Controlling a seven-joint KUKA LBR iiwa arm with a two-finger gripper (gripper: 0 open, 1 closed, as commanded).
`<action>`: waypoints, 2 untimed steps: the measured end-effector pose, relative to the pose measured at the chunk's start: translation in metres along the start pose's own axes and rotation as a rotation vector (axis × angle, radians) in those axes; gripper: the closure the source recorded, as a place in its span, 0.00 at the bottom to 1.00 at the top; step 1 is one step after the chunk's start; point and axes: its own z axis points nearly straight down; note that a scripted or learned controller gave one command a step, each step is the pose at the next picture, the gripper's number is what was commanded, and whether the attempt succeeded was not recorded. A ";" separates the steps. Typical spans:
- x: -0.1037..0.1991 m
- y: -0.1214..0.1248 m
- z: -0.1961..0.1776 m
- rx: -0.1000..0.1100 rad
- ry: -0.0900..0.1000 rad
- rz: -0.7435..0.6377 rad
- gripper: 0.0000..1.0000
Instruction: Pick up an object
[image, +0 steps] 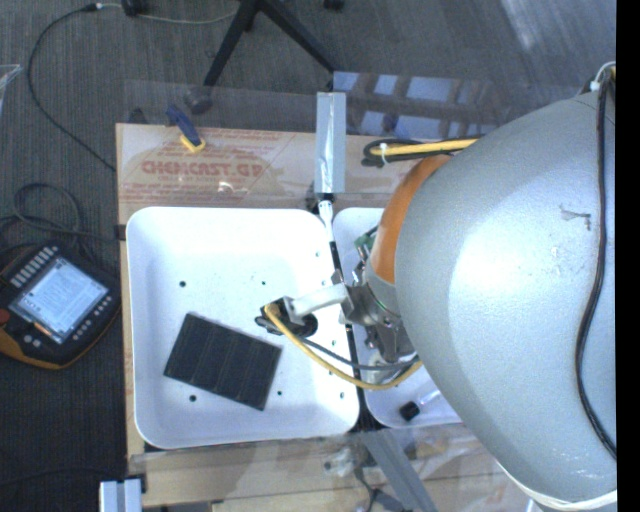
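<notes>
A flat black ribbed rectangle (222, 360) lies in the left bin (200, 235), toward its front. The gripper (378, 322) hangs over the divide between the two bins, below the orange band, to the right of the rectangle and well apart from it. The big grey arm covers most of the right bin (350, 232). A small black piece (408, 411) lies at the front of the right bin. A bit of green (368, 241) peeks out beside the orange band.
A cardboard sheet (215, 170) with a blue clamp (186, 130) lies behind the bins. A handheld control pad (52, 305) rests on the floor at the left. Tripod legs (262, 30) stand at the back.
</notes>
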 end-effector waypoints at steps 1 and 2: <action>-0.005 0.026 -0.169 -0.001 0.004 -0.051 0.00; -0.008 0.041 -0.251 -0.002 0.005 0.000 0.00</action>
